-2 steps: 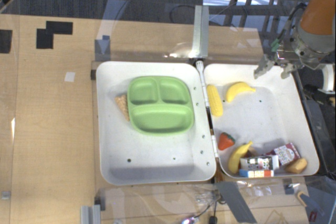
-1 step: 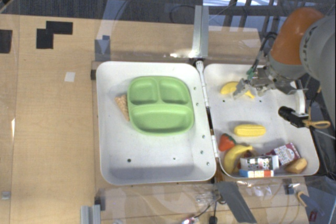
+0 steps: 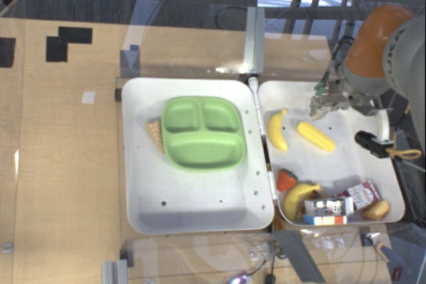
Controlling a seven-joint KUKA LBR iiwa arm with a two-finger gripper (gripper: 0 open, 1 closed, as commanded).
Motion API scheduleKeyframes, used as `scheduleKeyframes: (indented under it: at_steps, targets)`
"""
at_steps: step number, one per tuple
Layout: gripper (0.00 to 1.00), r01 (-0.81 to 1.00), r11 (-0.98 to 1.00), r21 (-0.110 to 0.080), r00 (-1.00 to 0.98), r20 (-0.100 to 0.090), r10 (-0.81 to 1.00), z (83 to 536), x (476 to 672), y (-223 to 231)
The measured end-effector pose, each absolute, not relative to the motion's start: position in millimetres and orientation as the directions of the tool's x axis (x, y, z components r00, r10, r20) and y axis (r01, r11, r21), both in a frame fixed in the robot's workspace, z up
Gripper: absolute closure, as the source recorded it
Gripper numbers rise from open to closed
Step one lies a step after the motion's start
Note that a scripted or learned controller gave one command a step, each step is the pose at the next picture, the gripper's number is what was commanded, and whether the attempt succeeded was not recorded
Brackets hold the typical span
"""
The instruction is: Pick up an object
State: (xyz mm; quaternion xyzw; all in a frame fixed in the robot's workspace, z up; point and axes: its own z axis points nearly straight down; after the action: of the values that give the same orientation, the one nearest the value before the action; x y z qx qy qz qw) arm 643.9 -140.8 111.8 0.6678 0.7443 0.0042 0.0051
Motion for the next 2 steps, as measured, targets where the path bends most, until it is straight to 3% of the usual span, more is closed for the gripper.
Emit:
scheduleKeyframes:
  at_steps: [1,2]
  targets:
    - [0.00,0.994,0.108,0.013,-0.108,-0.002,0.994,112,643.8,-141]
    - [0.00,0.998,0.066,0.014,-0.066,-0.002,0.998,91,588.1,-151]
